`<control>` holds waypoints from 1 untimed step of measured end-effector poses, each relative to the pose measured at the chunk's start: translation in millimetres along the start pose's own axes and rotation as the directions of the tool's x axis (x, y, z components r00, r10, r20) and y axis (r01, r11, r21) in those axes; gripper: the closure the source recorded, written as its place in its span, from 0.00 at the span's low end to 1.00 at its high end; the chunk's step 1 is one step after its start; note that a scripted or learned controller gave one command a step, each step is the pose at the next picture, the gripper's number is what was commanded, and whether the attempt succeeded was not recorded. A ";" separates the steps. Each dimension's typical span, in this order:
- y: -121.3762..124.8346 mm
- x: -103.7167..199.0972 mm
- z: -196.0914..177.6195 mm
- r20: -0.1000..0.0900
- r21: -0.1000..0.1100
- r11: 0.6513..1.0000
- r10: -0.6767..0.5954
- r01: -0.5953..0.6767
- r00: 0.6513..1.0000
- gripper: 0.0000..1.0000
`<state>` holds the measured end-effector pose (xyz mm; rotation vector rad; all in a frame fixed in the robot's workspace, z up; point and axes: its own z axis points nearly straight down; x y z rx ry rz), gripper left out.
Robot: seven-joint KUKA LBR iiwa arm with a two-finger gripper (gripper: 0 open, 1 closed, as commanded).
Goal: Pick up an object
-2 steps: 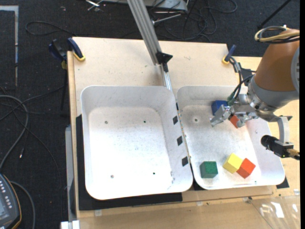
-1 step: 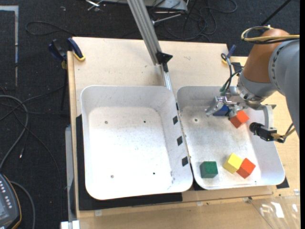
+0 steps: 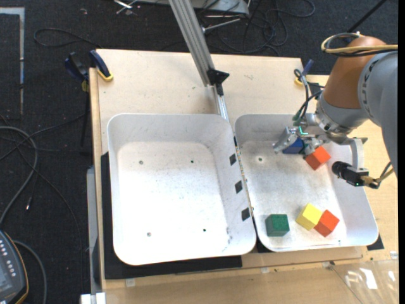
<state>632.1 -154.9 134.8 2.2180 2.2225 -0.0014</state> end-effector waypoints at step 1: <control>-9.4 33.1 27.0 -0.002 0.003 1.000 -0.003 0.003 1.000 0.00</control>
